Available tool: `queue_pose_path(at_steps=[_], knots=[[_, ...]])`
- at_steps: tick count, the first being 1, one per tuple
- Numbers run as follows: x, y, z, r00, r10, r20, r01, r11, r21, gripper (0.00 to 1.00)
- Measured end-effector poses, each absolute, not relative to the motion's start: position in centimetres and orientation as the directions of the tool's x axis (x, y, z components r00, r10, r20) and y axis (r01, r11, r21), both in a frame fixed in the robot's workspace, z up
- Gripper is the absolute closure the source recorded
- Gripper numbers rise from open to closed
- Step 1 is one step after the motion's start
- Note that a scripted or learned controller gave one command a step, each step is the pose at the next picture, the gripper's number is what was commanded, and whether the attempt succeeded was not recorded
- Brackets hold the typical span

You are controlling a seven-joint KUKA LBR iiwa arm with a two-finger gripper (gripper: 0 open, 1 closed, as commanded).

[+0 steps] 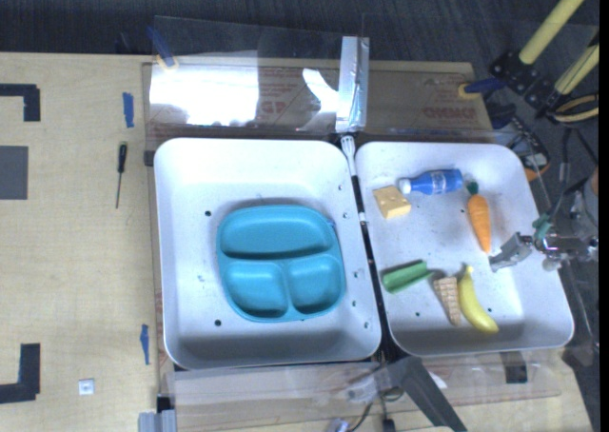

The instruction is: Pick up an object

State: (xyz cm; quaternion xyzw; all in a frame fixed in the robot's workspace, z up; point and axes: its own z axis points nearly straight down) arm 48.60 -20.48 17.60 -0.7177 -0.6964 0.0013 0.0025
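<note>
Two shallow white bins sit side by side on the tabletop [76, 259] in the camera view, and we take them from left to right. In the left bin [181, 173] lies a blue divided tray [281, 261], roughly in the middle. The right bin [542, 321] carries the loose objects. Toward its far side we see a blue bottle [435, 183] lying on its side, with a yellow block [391, 202] just beside it on the left and an orange carrot [481, 221] to its right, pointing toward the near side. Closer to us lie a green vegetable [404, 276], a tan cone-like piece [446, 295] and a yellow banana [472, 304]; the cone and the banana are touching or almost so. At the right edge of that bin we find the pincer [511, 253], near the carrot's near tip and apart from the banana. We see nothing between its fingers, and we cannot tell whether it is released or clenched. A screwdriver [120, 173] lies on the tabletop, left of the bins.
</note>
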Motion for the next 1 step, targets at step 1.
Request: queue_pose_path(at_steps=[1], knots=[[52.99,-17.2,9.04,0.047,0.999,-0.001,0.999,-0.047,0.003,0.0]])
